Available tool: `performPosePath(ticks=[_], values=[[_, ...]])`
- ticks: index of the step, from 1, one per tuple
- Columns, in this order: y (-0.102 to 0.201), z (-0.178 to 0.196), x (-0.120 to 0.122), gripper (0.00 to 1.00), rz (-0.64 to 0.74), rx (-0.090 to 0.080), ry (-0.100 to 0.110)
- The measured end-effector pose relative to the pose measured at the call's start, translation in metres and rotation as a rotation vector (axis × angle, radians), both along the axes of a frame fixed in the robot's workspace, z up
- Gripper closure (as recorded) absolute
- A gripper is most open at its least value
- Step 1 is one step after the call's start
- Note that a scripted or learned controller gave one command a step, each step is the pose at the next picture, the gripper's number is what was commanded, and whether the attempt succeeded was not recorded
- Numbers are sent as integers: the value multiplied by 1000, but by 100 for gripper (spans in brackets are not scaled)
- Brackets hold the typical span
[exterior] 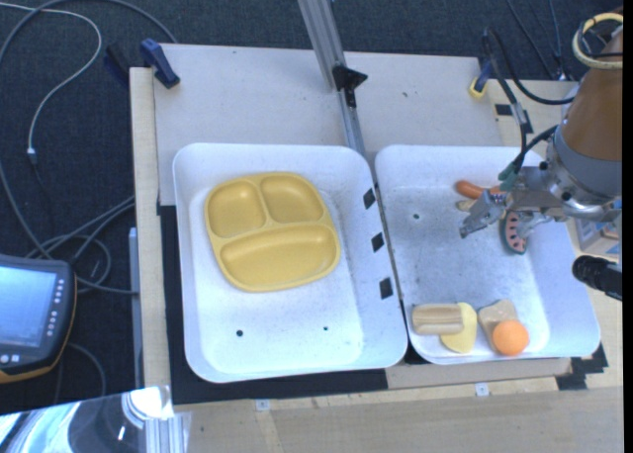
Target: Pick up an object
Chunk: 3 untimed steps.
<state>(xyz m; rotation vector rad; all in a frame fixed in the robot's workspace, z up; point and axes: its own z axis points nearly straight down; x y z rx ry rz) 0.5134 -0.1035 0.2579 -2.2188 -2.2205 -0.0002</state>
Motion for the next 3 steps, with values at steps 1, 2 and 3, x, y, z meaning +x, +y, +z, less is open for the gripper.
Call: performPosePath(ticks=[1, 2, 3], values=[[0, 0, 0, 0, 0, -1, -1], [-2, -59, -8, 0, -1, 1, 6], [-7, -121, -11, 0, -2, 1, 7]])
